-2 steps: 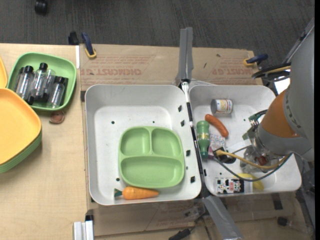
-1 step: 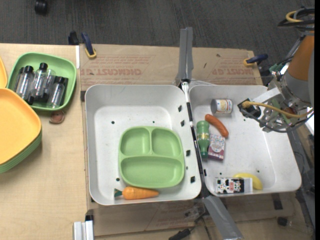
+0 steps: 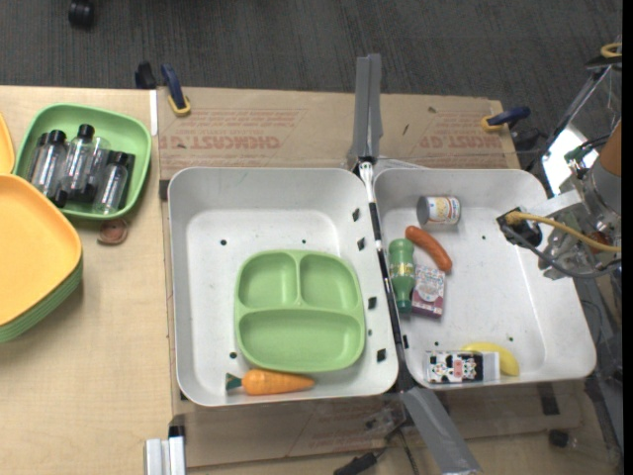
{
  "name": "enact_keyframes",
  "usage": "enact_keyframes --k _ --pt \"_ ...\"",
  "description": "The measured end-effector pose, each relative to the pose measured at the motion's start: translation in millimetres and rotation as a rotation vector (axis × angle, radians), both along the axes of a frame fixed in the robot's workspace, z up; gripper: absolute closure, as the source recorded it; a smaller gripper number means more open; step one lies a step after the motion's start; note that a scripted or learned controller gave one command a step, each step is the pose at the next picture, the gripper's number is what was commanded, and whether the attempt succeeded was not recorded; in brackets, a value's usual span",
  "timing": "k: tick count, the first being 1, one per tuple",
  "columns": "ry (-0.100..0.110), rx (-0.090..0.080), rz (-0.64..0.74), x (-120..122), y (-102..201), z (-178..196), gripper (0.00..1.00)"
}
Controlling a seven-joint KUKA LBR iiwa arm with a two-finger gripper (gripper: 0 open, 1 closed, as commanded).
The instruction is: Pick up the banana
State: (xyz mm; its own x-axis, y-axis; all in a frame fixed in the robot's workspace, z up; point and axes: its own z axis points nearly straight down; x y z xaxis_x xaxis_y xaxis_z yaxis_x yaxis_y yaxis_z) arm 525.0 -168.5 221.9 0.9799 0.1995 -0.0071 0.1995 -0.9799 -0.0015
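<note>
The banana [image 3: 501, 358] is yellow and lies in the front right corner of the right bin [image 3: 554, 305]. Its left end is partly covered by a black-and-white box [image 3: 463, 367]. My gripper [image 3: 566, 257] hangs over the right rim of that bin, well behind the banana and apart from it. Nothing shows between its fingers.
The right bin also holds a small can [image 3: 438, 210], an orange-red sausage [image 3: 429, 247], a green bottle [image 3: 401, 271] and a pink box [image 3: 428, 291]. In the left bin lie a green divided plate [image 3: 299, 311] and a carrot [image 3: 273, 382]. A green tray of bottles [image 3: 84, 161] and yellow plates [image 3: 30, 255] stand at far left.
</note>
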Motion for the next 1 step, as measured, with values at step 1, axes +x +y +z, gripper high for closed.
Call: enact_keyframes --k 1 --pt "0.0 0.002 0.031 -9.1 -53.9 -58.5 1.0"
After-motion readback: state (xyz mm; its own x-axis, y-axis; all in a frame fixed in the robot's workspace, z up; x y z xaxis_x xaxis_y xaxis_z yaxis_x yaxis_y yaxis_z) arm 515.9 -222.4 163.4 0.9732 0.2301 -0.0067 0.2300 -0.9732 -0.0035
